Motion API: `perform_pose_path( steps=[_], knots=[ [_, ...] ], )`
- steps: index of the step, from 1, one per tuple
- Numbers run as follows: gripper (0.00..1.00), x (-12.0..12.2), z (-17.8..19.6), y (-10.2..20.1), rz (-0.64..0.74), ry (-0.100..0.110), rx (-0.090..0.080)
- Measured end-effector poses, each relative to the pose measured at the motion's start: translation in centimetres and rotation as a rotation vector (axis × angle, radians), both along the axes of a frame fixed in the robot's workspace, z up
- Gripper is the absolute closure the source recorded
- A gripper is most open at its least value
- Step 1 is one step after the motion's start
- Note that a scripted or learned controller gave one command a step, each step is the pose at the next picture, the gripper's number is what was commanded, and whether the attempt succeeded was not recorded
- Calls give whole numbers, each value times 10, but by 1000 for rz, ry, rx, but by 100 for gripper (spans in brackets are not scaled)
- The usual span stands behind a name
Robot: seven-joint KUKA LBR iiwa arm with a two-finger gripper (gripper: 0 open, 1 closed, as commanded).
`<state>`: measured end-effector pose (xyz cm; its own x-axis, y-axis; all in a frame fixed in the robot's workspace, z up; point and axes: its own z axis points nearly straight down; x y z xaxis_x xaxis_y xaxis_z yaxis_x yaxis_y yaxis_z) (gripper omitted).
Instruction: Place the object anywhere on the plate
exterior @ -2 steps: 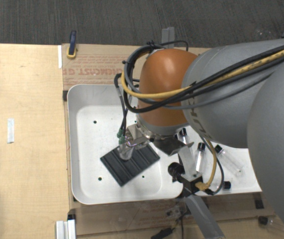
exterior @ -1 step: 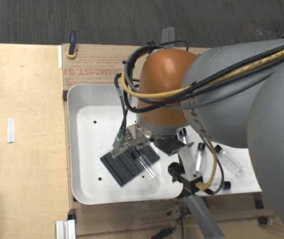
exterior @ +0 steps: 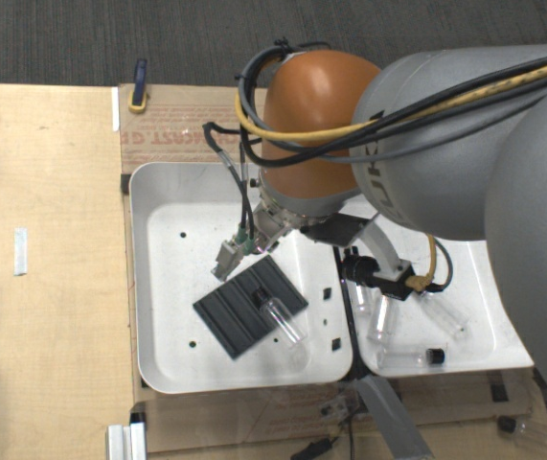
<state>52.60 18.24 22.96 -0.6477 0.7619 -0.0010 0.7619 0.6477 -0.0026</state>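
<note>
The gripper (exterior: 233,254), its grasp impossible to judge, hovered in the left bin (exterior: 158,286) just above a dark, ribbed rectangular plate (exterior: 239,310), where a clear plastic tube (exterior: 281,320) lay.

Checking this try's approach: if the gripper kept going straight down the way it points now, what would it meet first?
Probably the dark ribbed plate in the left bin: the gripper hangs by its upper-left edge. Depth is unclear, so it might meet the bin floor beside it.
</note>
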Motion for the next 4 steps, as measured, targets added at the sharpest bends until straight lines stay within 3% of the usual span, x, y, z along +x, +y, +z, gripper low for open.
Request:
perform_pose_path(
  steps=[1, 2, 3, 4],
  knots=[
    [100, 1, 8, -2, -3, 1, -2],
    [100, -20, 57, -70, 148, -2, 1],
    [0, -20, 57, -70, 149, -2, 1],
    [0, 17, 77, -41, 560, -3, 2]
  ],
)
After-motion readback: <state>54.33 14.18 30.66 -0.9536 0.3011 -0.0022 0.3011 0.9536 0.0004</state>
